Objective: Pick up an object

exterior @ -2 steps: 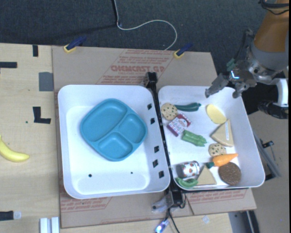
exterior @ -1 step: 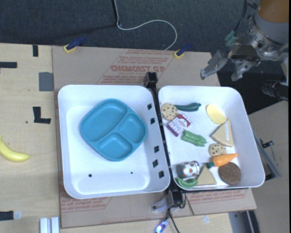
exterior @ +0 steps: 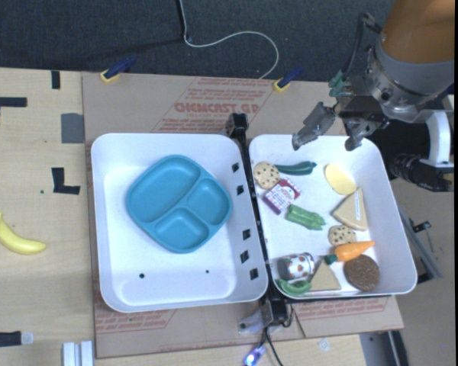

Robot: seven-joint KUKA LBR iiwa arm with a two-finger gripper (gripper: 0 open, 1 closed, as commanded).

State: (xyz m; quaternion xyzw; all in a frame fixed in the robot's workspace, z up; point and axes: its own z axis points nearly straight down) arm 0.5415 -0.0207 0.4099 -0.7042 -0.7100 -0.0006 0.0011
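The gripper (exterior: 332, 133) hangs over the right bin's (exterior: 393, 197) far rim with its fingers (exterior: 308, 130) spread wide and holding nothing, above toy food including a green pepper (exterior: 295, 168), cookie (exterior: 266, 175) and yellow chip (exterior: 340, 178).

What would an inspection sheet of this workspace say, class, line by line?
Surface: cardboard-covered bench bearing two white bins.
Job's things: right bin holds toy food, including a cookie, green pepper, carrot and sandwich wedge.
Clutter: blue divided plate in the left bin; banana on the bench at left.
Grippers: end effector open, above the right bin's far edge, holding nothing.
Cables: white cable looped beyond the bench.
Surroundings: dark carpet.
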